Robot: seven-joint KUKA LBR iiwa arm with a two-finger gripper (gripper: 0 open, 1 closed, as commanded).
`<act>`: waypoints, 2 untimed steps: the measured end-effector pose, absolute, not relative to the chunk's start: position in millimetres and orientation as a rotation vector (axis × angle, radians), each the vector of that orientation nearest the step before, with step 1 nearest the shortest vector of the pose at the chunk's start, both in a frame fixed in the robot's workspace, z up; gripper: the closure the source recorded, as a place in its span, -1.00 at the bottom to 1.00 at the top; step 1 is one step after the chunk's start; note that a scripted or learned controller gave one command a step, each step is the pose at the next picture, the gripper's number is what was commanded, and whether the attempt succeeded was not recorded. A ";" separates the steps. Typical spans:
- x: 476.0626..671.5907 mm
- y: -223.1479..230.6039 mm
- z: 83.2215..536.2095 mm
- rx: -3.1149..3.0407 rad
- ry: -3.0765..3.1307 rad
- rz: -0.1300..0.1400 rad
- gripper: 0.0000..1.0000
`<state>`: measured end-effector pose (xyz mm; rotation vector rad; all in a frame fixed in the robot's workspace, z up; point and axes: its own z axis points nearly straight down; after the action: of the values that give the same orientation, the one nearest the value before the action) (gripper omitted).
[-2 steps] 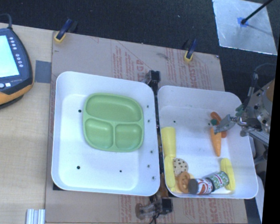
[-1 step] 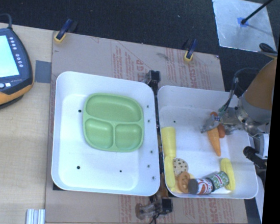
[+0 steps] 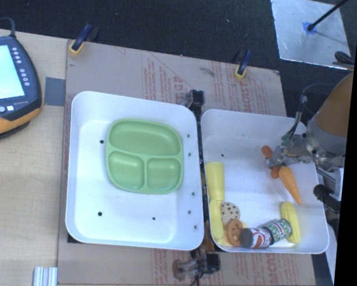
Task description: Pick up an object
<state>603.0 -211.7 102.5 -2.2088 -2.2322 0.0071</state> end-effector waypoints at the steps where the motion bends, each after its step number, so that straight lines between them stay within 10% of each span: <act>1: 578.6 -194.6 162.0 -2.216 -2.223 0.002 1.00; 2: 618.6 -176.9 166.0 -2.216 -2.223 0.002 1.00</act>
<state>618.6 -176.9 166.0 -2.2160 -2.2232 0.0015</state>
